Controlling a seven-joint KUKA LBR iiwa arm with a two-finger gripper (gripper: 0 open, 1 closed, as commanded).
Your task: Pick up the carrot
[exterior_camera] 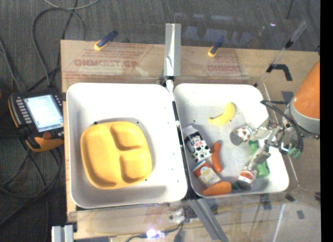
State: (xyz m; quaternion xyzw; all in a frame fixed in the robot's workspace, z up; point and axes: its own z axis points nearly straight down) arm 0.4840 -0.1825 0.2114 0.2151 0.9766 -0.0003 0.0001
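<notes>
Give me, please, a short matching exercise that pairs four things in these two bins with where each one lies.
Things:
1. carrot
2. banana
3. yellow tray
4. gripper

Places:
A. in the left bin
B. at the right bin's near edge
C. toward the right bin's far side
D. over the right bin's right part

Pairs: 1-B, 2-C, 3-A, 4-D

You have two bins side by side on the bench (104, 61): the left bin (73, 131) holds a divided tray (117, 153); in the right bin (229, 96), the carrot (217, 188) lies at the near edge, the banana (225, 114) farther back.
</notes>
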